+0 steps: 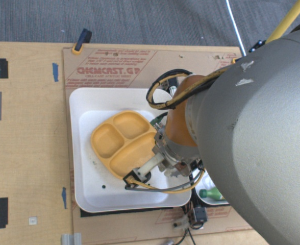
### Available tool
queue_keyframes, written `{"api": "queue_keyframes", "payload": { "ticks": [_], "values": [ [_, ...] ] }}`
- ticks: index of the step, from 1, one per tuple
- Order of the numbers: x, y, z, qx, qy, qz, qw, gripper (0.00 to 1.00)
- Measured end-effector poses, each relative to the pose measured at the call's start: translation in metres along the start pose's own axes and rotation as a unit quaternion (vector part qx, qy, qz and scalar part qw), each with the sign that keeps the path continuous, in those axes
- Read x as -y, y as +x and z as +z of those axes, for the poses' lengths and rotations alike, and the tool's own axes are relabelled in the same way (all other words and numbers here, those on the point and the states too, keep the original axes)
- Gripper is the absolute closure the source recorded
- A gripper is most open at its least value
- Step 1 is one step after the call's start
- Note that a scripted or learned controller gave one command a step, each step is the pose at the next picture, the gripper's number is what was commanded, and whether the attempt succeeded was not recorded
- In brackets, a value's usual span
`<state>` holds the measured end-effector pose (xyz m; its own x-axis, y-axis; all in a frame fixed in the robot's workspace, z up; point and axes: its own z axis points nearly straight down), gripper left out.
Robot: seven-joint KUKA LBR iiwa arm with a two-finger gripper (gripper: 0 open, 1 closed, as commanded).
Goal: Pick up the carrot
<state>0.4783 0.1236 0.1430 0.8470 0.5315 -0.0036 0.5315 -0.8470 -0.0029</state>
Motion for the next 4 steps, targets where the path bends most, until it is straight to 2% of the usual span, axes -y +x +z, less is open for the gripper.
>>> {"api": "queue_keyframes", "payload": {
  "ticks": [1,2,3,4],
  "values": [
    [0.028,0.018,-0.108,-0.003,-0.002,0.104,0.9946,1.00],
    [-0.044,0.077,-0.137,-0.001,-0.001,0.030,0.9995,1.00],
    [-0.044,-0.028,-0.053,0.000,0.000,0.075,0.9972,1.00],
    [0.010,0.007,-0.022,-0.001,-0.001,0.163,0.9866,1.00]
  ]
}}
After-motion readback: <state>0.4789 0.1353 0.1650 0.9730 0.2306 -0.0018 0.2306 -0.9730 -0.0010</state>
